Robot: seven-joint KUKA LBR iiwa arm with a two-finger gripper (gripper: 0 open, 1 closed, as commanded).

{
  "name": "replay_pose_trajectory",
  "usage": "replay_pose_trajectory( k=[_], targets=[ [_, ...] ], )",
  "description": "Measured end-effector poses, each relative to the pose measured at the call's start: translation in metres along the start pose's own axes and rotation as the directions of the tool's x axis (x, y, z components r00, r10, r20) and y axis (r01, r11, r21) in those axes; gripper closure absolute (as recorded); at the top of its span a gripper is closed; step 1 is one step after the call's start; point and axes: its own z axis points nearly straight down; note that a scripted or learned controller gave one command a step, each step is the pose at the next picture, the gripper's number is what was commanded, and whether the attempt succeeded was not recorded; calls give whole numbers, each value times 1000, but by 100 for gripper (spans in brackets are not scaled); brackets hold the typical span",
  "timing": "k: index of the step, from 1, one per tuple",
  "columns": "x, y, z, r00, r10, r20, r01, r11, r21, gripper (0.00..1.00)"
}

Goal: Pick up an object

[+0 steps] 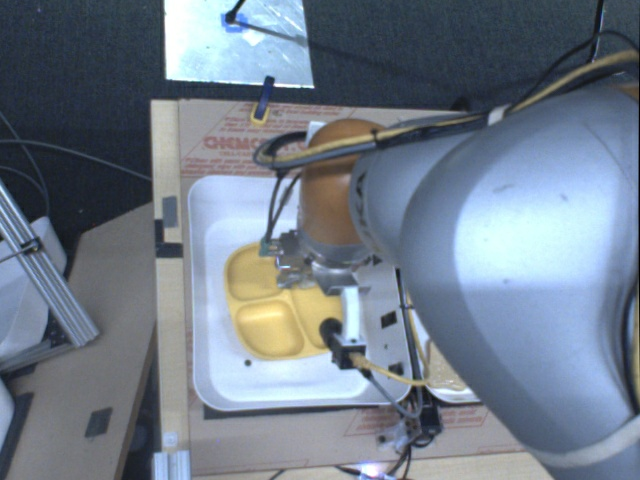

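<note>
A yellow divided tray (262, 313) lies in the left white bin (215, 268), towards its middle and right. My gripper (312, 286) hangs straight over the tray's right part, below the orange band (328, 200) of the wrist. The wrist housing covers the gripper's lower end and the tray's right edge. A small dark speck (248, 362) sits on the bin floor just below the tray.
The grey arm (510, 268) covers most of the right bin; a sliver of its rim (445, 388) shows. Brown cardboard (215, 143) lies under the bins. A small blue and yellow item (263, 100) and a silver sheet (238, 26) lie behind. Aluminium struts (40, 268) stand left.
</note>
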Motion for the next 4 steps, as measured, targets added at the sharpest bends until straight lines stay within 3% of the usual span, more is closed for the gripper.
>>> replay_pose_trajectory(
  k=[1, 2, 3, 4],
  targets=[
    [-23, 68, 5, 1000, 3, -3, -3, 1000, 8, 100],
    [-42, -19, 16, 1000, 3, -1, -3, 1000, 10, 100],
    [-102, 35, -87, 1000, 6, 0, -6, 1000, -6, 100],
    [-32, -56, -49, 1000, -7, -3, 7, 1000, 17, 100]
  ],
)
